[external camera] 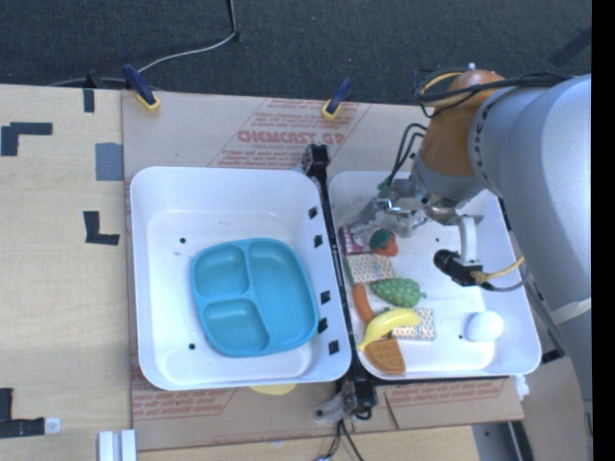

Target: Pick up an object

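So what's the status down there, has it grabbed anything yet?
Gripper low in right white bin, over small red and green toy. No grasp visible. Yellow banana, green pod lie close by.

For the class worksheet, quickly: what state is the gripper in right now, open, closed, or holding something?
Gripper: cannot be told. It sits low in the right bin, just above the red and green toy, with no object seen in its grasp.

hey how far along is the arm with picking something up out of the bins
Done: the gripper is down in the right bin, just above the small red and green toy. In hand: nothing visibly lifted. Left: grasp and raise an item; the banana and green piece lie untouched.
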Controlling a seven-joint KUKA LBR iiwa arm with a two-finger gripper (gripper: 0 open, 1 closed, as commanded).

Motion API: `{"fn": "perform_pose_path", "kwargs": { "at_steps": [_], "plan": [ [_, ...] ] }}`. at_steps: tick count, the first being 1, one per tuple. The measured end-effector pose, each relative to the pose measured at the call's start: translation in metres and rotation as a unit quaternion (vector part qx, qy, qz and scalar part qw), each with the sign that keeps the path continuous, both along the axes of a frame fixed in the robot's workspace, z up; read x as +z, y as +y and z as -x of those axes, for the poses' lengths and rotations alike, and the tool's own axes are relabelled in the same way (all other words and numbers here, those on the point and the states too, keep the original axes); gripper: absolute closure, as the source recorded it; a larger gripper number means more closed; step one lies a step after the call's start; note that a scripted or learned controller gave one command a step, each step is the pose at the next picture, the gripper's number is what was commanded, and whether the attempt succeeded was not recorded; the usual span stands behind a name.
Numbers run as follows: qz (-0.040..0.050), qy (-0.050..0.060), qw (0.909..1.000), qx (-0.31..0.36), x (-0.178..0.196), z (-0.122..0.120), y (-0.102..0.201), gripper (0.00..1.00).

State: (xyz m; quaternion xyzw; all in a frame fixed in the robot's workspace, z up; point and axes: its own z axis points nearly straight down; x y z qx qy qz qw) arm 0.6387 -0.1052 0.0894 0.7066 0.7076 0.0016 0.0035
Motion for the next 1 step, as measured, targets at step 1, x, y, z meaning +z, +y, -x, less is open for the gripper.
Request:
{"fn": "perform_pose_path", "kwargs": {
  "at_steps": [1],
  "plan": [
    [-0.0003, -0.004, 1.0000, 0.000, 0.0131, -0.0024, 0.0003, 1.00]
  ]
}}
